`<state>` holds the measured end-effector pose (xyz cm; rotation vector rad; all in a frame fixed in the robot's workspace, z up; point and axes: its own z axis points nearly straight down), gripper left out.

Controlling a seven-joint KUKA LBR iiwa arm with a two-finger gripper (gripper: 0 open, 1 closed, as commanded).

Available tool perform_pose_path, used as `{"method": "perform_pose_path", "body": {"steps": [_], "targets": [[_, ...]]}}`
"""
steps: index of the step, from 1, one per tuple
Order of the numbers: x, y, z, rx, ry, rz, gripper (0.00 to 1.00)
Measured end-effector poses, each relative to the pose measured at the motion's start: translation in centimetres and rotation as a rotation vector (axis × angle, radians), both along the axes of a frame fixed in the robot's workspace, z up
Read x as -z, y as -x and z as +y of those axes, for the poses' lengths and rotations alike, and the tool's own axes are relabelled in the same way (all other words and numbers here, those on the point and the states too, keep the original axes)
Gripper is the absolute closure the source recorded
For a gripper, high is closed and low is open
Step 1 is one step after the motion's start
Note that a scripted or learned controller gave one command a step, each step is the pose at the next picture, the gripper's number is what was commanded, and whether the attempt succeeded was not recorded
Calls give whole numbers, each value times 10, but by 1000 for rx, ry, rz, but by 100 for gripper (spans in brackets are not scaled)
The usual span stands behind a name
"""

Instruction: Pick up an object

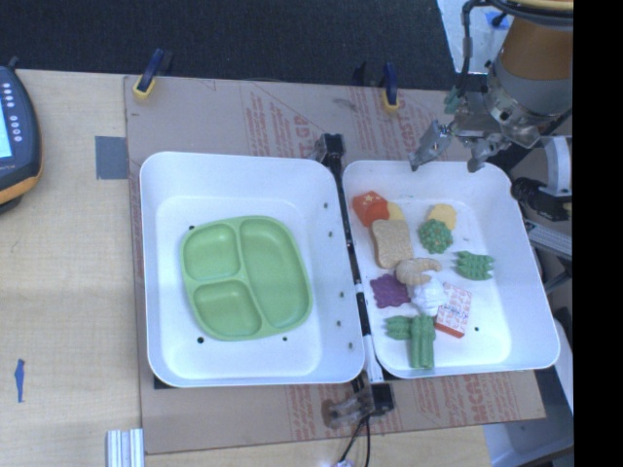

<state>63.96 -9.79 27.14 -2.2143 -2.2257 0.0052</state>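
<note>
The right bin point(521, 261) holds several toy food pieces: a red piece point(370, 206), a tan bread slice point(392, 242), a yellow piece point(442, 214), a dark green broccoli point(435, 235), a green leafy piece point(474, 265), a purple piece point(389, 291), a white piece point(425, 296), a red-and-white packet point(454, 311) and a green stalk point(416, 337). My gripper point(451, 156) hangs open above the far rim of that bin, its two fingers spread with nothing between them. It is apart from all the pieces.
The left bin point(161, 261) holds a green three-compartment plate point(246, 277). Black clips point(333, 148) join the bins. Blue and yellow clamps point(390, 86) pin the cardboard at the back. A handheld pendant point(15, 129) lies at the far left.
</note>
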Motion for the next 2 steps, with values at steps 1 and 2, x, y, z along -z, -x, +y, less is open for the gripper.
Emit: {"method": "perform_pose_path", "body": {"steps": [1, 2], "targets": [[94, 4, -67, 5, 2, 8, 0], [185, 16, -58, 0, -1, 7, 0]]}}
